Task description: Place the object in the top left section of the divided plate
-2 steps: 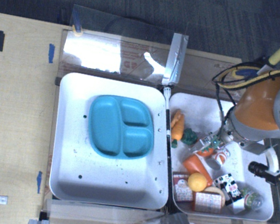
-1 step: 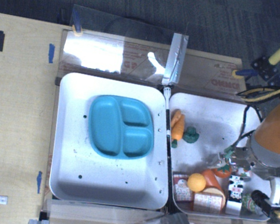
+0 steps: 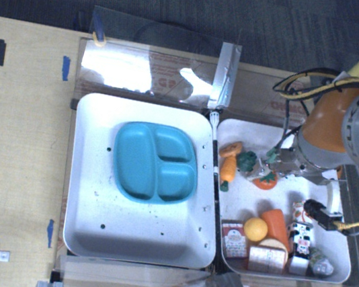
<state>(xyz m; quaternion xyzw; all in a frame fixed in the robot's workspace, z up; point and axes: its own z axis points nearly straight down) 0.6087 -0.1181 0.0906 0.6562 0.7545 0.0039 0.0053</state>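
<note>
A blue divided plate (image 3: 123, 164) lies in the left white bin (image 3: 85, 219), with one large section on its left and two smaller ones on its right. Nothing lies on it. My gripper (image 3: 275, 164) hangs low over the upper middle of the right bin (image 3: 339, 268). It is just above and right of a small red tomato (image 3: 266, 182) with a green top. A green broccoli piece (image 3: 247, 160) sits just left of the gripper. The view does not show anything held.
The right bin also holds an orange carrot (image 3: 228, 169), an orange ball (image 3: 256, 228), a red-orange wedge (image 3: 277, 221), a small red box (image 3: 234, 241), a bread-like block (image 3: 268, 255) and a black-and-white can (image 3: 300, 238). Cables (image 3: 298, 84) loop above the arm.
</note>
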